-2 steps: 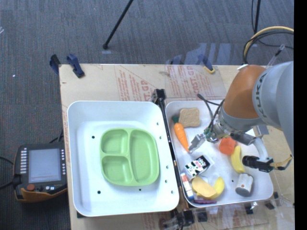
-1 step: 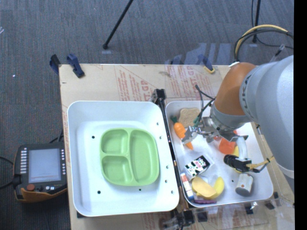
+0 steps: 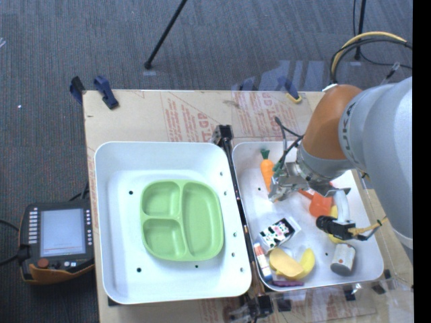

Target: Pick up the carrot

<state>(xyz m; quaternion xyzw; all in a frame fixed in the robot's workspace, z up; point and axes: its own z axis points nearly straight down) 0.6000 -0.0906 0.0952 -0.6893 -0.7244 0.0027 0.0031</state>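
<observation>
Landmark: the right bin (image 3: 374, 246), one of two white bins side by side on the desk (image 3: 168, 116); I give all places relative to it.
Carrot: the carrot (image 3: 267, 169) lies inside the right bin, near its far-left corner, with the green top pointing away from the camera. It rests on the bin floor and nothing lifts it.
My pincer: my pincer (image 3: 281, 190) is low inside the right bin, just beside the carrot on the near side. I cannot tell from this slanting view how it is set. I see nothing held in it.
Why I am here: I judge that I come down at this place because the carrot is my target, and the arm must lean across the right bin to reach its left part.
Other things in the right bin: an orange piece (image 3: 320, 204) near the middle, a black and white card (image 3: 278, 231), a yellow toy (image 3: 291, 263) at the near wall, a grey cylinder (image 3: 342, 258) at the near-right corner.
Outside the right bin: the left bin (image 3: 114, 180) holds a green divided plate (image 3: 182, 219).
Risk, my judgement: the carrot is close to the left wall, so there is little room beside it.
Task state: the carrot is not yet picked up.
</observation>
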